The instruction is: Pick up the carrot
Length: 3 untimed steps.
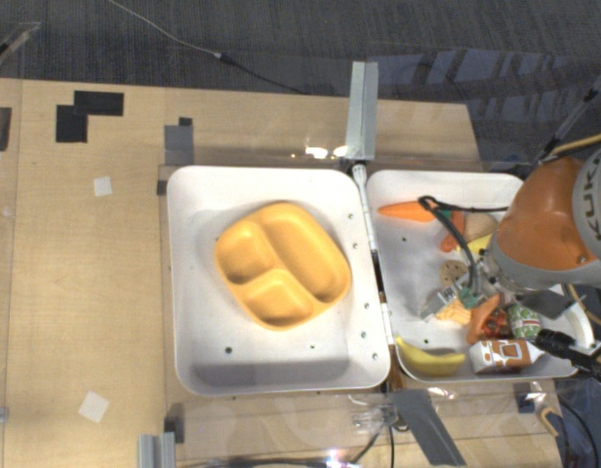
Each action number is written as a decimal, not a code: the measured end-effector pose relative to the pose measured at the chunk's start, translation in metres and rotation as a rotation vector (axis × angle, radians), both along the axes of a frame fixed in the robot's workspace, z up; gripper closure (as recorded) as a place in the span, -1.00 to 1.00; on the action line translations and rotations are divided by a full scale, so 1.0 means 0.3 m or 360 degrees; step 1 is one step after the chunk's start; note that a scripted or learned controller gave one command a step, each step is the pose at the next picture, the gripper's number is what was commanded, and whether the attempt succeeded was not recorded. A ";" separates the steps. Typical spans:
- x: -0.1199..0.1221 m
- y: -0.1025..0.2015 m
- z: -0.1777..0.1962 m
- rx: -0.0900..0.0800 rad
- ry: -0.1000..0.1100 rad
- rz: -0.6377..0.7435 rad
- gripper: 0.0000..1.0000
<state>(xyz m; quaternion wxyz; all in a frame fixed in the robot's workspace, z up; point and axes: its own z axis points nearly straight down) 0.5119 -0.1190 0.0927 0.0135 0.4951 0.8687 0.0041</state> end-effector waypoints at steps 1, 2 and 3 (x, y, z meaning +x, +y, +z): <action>0.015 -0.002 0.046 -0.0006 -0.0022 0.0000 1.00; 0.004 0.289 0.374 0.0019 0.0024 -0.0250 1.00; -0.028 0.485 0.305 0.0018 0.0036 -0.0307 1.00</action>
